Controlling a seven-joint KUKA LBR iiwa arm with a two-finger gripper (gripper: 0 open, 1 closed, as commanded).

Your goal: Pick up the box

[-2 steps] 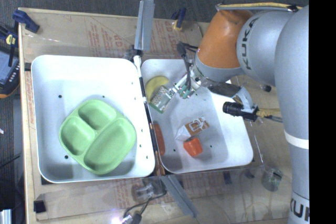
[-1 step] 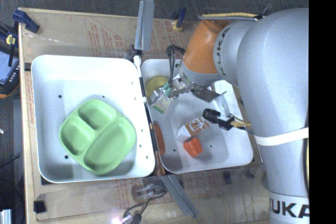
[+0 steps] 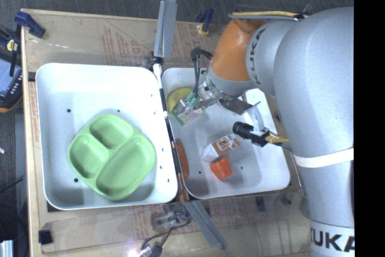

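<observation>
Arm (image 3: 313,87): big, grey and smooth, with an orange band. It reaches in from the right, over the right bin.
Left bin (image 3: 54,78): white, shallow, hard plastic with round corners.
Right bin (image 3: 271,174): the same kind, just beside the left one. The box is in here.
Green plate (image 3: 113,156): light green plastic with three sunk parts. It lies in the left bin, well apart from the box.
Gripper (image 3: 189,108): low in the top left part of the right bin, near the wall shared with the left bin. I cannot tell if it is open or closed, and I cannot see anything held in it.
Yellow thing (image 3: 177,96): round and smooth, just beside the gripper in the bin's top left corner.
Box (image 3: 225,145): small, flat card, white and brown. It lies on the floor near the middle of the right bin.
Way to go: the box is down and to the right of the gripper, apart from it. Its long side slants from lower left up to the right, so I think the gripper must move over and turn to match it.
Orange thing (image 3: 221,169): small and chunky, just below the box, very close to it. It could get in the way.
Red-brown thing (image 3: 181,161): thin and long, lying along the right bin's left wall.
</observation>
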